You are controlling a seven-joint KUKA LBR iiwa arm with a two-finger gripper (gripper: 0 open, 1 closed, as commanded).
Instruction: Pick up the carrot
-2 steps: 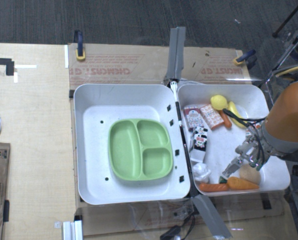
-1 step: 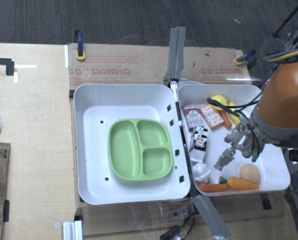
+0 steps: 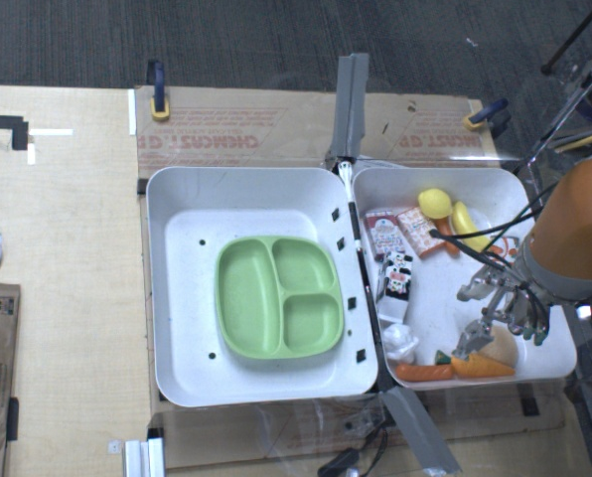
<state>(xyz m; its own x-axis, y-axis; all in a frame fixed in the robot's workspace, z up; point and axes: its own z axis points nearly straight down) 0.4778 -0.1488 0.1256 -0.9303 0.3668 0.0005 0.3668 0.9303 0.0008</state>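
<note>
The orange tapered carrot [image 3: 483,367] is seen lying at the near edge of the right white bin [image 3: 549,371], not yet lifted. The claw [image 3: 480,328], spread open, is poised just above it.

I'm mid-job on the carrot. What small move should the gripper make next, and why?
Probably a short drop straight down onto the carrot. The gripper hovers just above its stem end, at the near wall of the right bin, and nothing sits between its fingers. A second orange piece lies close on the left, so keep the descent centred on the carrot.
</note>
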